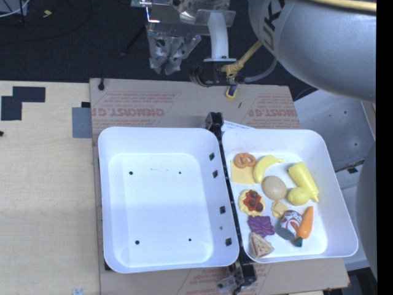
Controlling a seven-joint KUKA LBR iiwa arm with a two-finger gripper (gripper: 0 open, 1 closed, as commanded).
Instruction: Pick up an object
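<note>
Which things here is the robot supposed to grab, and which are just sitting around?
For the job: gripper; toy foods in the right bin: banana, pretzel, carrot, potato, pizza, grapes.

Just lying about: left bin, cardboard sheet, wooden bench.

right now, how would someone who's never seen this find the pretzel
Look in the right-hand white bin, the one crowded with toy food. The small orange-brown twisted pretzel lies at its far-left corner, just left of the curved yellow banana. It alone has loops with holes through them.
</note>
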